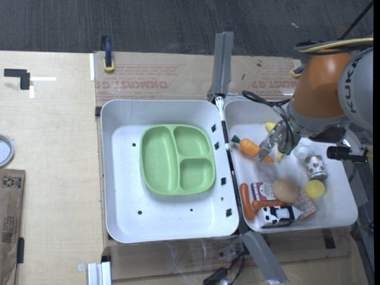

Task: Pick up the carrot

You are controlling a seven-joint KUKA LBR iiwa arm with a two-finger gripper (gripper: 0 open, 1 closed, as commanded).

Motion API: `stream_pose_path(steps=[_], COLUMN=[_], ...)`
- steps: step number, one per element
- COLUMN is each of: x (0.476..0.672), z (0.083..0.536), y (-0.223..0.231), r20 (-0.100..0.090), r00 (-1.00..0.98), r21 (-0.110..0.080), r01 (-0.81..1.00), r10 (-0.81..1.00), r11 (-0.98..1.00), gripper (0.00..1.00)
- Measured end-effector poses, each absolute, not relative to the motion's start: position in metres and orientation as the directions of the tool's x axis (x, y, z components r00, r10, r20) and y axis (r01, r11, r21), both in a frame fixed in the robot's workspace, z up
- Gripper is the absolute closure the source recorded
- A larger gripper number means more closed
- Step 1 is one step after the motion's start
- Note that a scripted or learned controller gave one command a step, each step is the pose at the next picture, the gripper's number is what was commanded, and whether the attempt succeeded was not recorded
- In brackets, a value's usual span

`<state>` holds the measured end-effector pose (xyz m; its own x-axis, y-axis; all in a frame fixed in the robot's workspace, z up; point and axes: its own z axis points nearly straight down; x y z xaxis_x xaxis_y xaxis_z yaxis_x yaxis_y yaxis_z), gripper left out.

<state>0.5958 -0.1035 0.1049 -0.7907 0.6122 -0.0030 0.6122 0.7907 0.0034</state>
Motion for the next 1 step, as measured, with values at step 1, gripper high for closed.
stream_pose_path(steps=[1], x=[0.6121], z=[0.1907], y=[-0.0544], r20=[-0.001], r00=[-0.562], r21=[0.0], r01=[0.827], r10=[0.827], r11=[0.562], gripper=[1.0])
